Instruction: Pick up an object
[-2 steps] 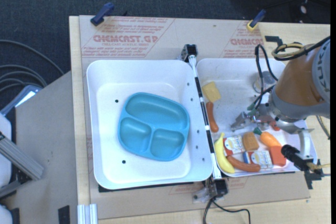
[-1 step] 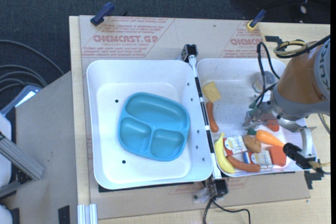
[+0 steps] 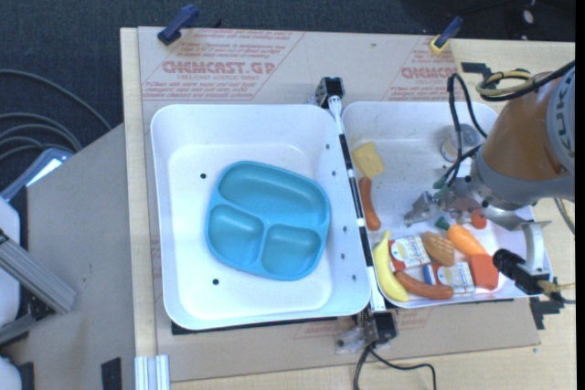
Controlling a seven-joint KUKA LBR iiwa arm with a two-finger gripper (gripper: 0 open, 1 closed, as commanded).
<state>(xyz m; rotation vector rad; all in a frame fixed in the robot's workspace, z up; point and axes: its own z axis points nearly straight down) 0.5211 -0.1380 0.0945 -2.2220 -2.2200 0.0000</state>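
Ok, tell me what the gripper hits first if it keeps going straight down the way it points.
Probably the right bin's bare floor beside the small green piece, since the gripper points down there; depth is unclear.

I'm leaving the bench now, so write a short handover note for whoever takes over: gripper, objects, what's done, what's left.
Gripper: low in the right bin; whether it is open or shut can't be told, and no object shows in it.
Right bin: yellow block, thin sausage, banana, carrot, more toy food in the near corner.
Left bin: blue divided plate.
Done: nothing visibly picked.
Left: grasp and lift one object.
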